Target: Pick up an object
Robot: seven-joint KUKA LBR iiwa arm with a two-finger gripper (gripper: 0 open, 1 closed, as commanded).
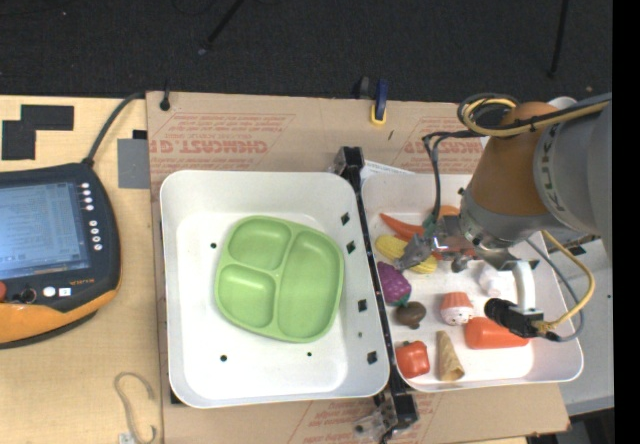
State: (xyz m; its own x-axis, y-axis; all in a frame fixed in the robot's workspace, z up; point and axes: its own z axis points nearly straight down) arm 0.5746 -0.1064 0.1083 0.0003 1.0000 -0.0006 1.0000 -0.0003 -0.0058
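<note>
The gripper is seen low in the right bin, in the right half of the frame, among toy foods; whether anything is grasped cannot be told. A yellow piece and a red pepper are found just beside it, a purple piece just below. Lower down lie a brown piece, a white-and-red piece, an orange carrot, a red strawberry and a cone. A green divided plate is held by the left bin.
</note>
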